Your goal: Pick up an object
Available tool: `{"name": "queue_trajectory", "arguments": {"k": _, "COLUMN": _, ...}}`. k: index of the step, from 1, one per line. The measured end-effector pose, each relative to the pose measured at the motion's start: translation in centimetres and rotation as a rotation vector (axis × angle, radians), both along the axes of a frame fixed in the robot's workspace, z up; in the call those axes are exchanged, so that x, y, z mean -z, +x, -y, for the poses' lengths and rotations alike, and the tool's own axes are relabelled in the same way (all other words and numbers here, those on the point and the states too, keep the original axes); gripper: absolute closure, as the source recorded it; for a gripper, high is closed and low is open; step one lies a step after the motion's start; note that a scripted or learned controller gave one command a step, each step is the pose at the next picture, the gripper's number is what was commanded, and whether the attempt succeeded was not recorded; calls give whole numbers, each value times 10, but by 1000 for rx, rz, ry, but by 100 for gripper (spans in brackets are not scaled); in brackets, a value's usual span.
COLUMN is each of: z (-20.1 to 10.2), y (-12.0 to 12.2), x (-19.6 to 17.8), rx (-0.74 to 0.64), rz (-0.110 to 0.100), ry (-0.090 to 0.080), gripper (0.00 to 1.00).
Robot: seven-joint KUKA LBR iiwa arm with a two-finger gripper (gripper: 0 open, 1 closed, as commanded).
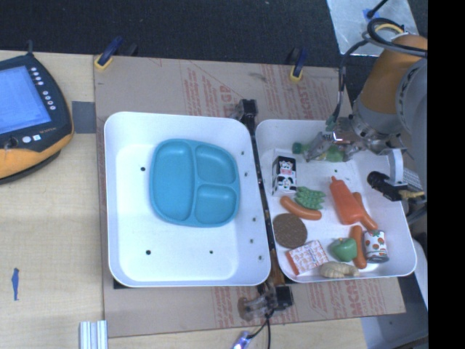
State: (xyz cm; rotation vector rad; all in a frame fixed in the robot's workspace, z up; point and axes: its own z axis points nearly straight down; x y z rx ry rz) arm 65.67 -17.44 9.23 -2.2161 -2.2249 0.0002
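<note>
Pale wood bench under brown cardboard. Smooth blue sectioned plate in left white bin. Glossy plastic toy foods crowding right bin. Gripper over right bin's far edge; open or closed, cannot tell.

Grey KUKA arm with orange band entering from the right, wrist angled down-left; its metallic two-finger gripper hangs low at the far right.

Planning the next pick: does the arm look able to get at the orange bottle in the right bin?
Probably yes. The orange bottle lies uncovered, top side open, just below the tool; the carrot sits close by.
</note>
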Motion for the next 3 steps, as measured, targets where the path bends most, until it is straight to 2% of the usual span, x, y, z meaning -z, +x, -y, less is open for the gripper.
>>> {"name": "queue_trajectory", "arguments": {"k": 1, "z": -19, "y": -1, "x": 0, "rx": 0, "rz": -3, "ry": 1, "gripper": 0}}
{"name": "queue_trajectory", "arguments": {"k": 2, "z": -18, "y": -4, "x": -8, "rx": -4, "rz": -19, "ry": 1, "gripper": 100}}
{"name": "queue_trajectory", "arguments": {"k": 3, "z": -71, "y": 0, "x": -137, "rx": -1, "rz": 1, "ry": -1, "gripper": 100}}
